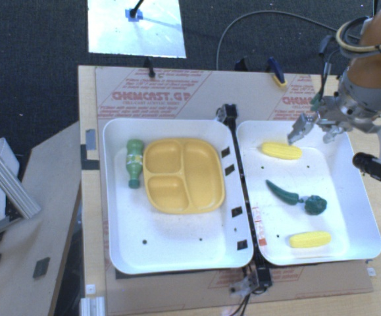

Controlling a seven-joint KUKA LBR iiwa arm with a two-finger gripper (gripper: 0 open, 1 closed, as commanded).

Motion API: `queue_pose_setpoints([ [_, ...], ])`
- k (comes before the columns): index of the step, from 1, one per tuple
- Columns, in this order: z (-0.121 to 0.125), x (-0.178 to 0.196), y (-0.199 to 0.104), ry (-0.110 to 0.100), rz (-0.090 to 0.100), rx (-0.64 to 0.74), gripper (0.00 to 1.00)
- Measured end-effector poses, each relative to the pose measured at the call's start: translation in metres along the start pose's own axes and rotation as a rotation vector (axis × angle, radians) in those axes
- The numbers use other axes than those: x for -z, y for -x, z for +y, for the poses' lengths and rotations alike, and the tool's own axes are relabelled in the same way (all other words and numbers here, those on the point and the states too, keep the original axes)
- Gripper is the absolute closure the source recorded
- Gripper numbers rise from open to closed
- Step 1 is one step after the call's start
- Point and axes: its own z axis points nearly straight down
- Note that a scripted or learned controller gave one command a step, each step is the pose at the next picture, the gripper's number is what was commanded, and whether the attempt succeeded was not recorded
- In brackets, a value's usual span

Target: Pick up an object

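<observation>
Jaws first: we are seeing the gripper (314, 128) with its two fingers spread apart and nothing between them, hanging over the far edge of the right bin (352, 176). Just beside its nearer finger, the corn cob (281, 151) is lying flat on the bin floor, long axis running roughly left to right. We are judging it to be a light, stiff plastic toy with a smooth, rounded skin that could slip or roll under a pinch. We are thinking the safest hold is across its short width at mid-length, fingers straddling the thickest part. Farther toward us in that bin, a green vegetable (298, 199) and a second yellow cob (309, 239) are lying well apart.
</observation>
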Motion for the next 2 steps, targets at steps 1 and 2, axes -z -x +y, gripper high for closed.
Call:
queue_pose_setpoints([
  [1,0.002,0.006,0.000,0.011,-0.002,0.002,0.00],
  [2,0.009,-0.053,-0.006,0.006,-0.001,0.003,0.00],
])
